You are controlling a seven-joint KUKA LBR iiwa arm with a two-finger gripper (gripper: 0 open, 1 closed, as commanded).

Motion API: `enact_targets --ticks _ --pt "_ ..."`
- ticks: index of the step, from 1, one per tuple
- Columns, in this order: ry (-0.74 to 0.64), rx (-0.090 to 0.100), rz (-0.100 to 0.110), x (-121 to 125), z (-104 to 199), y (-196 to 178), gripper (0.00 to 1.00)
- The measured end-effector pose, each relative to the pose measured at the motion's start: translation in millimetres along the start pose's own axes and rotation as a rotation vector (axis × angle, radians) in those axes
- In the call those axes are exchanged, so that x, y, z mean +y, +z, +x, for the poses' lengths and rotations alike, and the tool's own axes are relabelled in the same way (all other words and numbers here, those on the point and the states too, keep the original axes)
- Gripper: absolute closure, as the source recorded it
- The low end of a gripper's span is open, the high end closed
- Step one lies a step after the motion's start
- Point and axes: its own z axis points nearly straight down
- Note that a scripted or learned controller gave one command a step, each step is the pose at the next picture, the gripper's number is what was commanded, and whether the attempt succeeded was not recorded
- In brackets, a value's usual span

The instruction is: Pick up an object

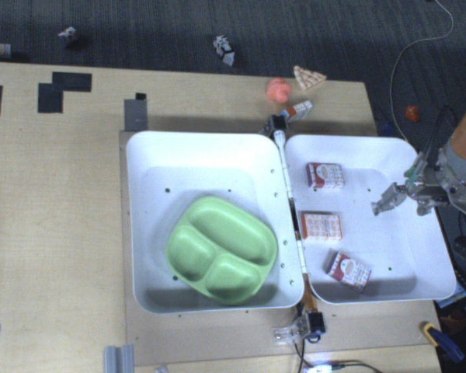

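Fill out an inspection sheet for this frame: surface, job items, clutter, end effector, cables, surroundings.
Surface: wooden bench bearing two white bins, left bin and right bin, side by side.
Job's things: three small red-and-white boxes in the right bin: top box, middle box, bottom box. A green divided tray lies tilted in the left bin.
Clutter: pink ball, a wedge-shaped piece and a small tube on the bench behind the bins.
End effector: end effector over the right bin's right side, nothing between its fingers.
Cables: thin cable looping across the floor at upper right.
Surroundings: dark carpet with scattered small items.
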Motion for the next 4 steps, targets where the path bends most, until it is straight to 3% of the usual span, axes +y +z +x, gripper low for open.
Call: enact_targets --ticks 1,2,3,4 --pt "0.002 0.001 0.002 -38 3 110 0.0" --pt "0.001 -0.002 -0.008 -34 70 122 0.0" --pt "0.0 -0.003 -0.015 -32 70 111 1.0" --pt "0.0 -0.002 -0.014 -32 70 111 0.0"
